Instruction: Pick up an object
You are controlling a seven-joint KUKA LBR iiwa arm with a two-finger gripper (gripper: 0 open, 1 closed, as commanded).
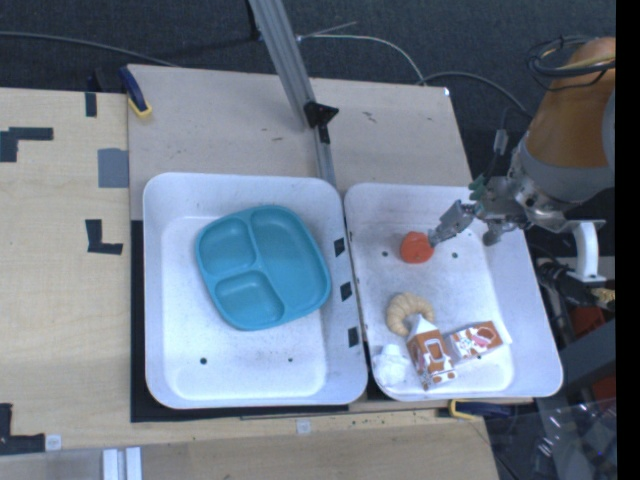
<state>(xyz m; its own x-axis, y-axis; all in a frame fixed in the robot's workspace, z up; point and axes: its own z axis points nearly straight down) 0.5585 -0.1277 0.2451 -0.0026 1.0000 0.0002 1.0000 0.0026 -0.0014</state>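
In the right bin (520, 298) lie a small red ball (416, 248), a beige croissant-shaped piece (406, 312), a brown and white carton (448, 349) and a small white item (391, 367). My gripper (468, 234) hangs over the upper part of that bin, just right of the red ball. Its fingers stand apart, and the left fingertip (441, 233) almost touches the ball. Nothing is between the fingers.
The left bin (170, 268) holds a blue divided plate (262, 265). A grey metal post (290, 58) slants down to the divide between the bins. Cables run behind the bench at the top right.
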